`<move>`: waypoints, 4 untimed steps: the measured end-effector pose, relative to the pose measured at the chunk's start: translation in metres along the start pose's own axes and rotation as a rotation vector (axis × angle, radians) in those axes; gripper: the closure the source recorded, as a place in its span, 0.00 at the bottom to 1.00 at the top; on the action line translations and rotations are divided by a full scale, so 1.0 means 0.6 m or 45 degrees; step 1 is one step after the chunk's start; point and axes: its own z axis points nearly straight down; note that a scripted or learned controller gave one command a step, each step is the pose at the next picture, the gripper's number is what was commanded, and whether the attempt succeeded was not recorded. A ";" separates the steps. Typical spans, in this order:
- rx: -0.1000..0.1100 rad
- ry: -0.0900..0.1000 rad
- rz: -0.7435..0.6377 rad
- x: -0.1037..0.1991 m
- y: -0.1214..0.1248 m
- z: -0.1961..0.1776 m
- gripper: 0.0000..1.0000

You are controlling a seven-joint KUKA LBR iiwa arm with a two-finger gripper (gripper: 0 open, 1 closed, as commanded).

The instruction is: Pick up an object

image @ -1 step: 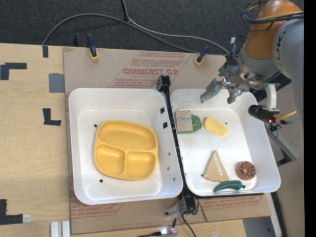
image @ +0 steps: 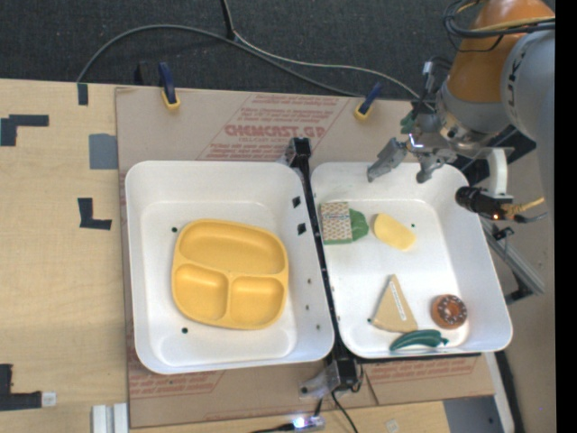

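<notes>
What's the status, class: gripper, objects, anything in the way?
Gripper open, above right bin's far edge, holding nothing. Yellow piece nearest, untouched. Nothing in the way.

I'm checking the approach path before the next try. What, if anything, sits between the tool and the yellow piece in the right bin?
Nothing visible does. The tool hangs open over the right bin's far edge, and the yellow piece lies just below it on bare white floor. The green-and-checkered item lies beside it, apart.

Red print "CHEMCAST GP", upside down, on the brown board [image: 261, 126] beneath the bins
</notes>
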 end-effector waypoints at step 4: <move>-0.044 -0.007 -0.002 0.022 -0.005 0.189 1.00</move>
